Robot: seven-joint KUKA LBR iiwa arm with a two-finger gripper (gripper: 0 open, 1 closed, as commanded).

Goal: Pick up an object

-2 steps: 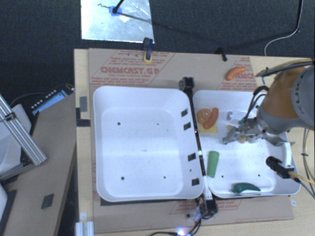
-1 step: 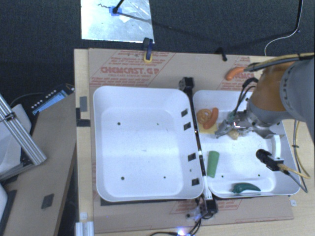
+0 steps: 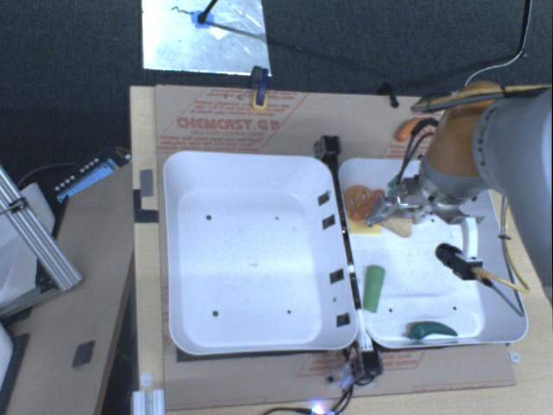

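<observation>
Where the right bin point(image 3: 497, 318) meets the left bin point(image 3: 251, 258), you see a green cylinder point(image 3: 373, 287) lower centre and a pretzel point(image 3: 362, 201) above; the gripper point(image 3: 386, 210) hangs beside it, grip impossible to judge, arm point(image 3: 484, 150) entering from the right.

1. Left bin point(image 3: 251, 249) sits beside right bin point(image 3: 497, 318)
2. In the right bin: pretzel point(image 3: 363, 201) at the back-left, cylinder point(image 3: 373, 288) nearer the front, curved piece point(image 3: 432, 329) at the front edge
</observation>
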